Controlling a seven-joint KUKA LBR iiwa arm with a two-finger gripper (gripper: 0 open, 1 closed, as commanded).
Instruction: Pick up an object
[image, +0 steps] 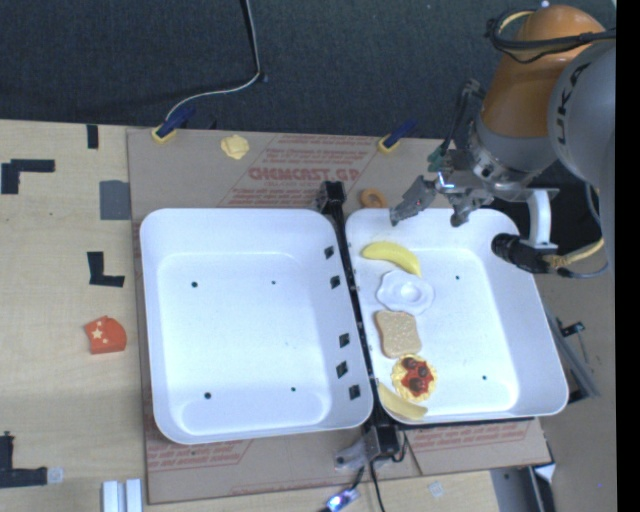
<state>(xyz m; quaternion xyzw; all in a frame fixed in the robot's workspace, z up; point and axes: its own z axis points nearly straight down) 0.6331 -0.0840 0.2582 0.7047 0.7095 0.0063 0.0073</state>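
The right bin holds a row of toy foods along its left side: a yellow banana, a white fried egg, a slice of toast, a small pizza with red topping and a pale yellow piece at the front edge. My gripper hangs above the bin's back rim, right of and beyond the banana. Its two fingers are spread apart with nothing between them.
The left bin lies beside the right one, joined by a black clamp strip. Outside the bins are a red toy on the left bench, a yellow piece and a small ring at the back.
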